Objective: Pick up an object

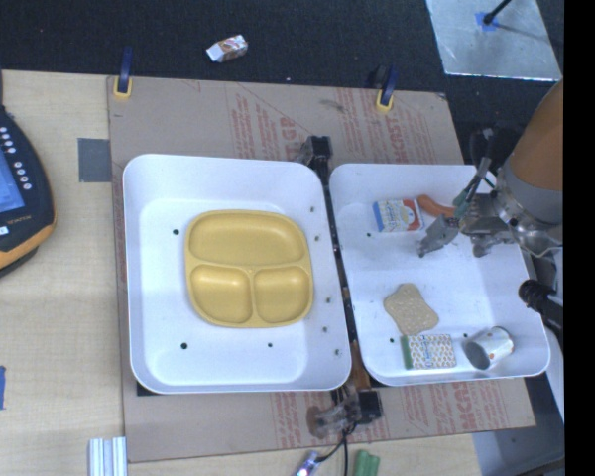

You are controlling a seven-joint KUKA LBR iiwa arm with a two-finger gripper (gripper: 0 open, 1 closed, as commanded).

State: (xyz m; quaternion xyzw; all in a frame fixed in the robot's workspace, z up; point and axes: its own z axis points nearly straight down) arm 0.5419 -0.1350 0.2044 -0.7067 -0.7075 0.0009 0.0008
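Your gripper (458, 236) hangs with its jaws wide, holding nothing. The carton (397, 214) lies just left of them. It looks light and squashy, so pinch its narrow sides gently.

No text can be read with certainty. Red lettering is printed on the cardboard sheet (278, 117) under the bins, but it is too faint. The carton (397, 214) left of the gripper (458, 238) bears blurred print.
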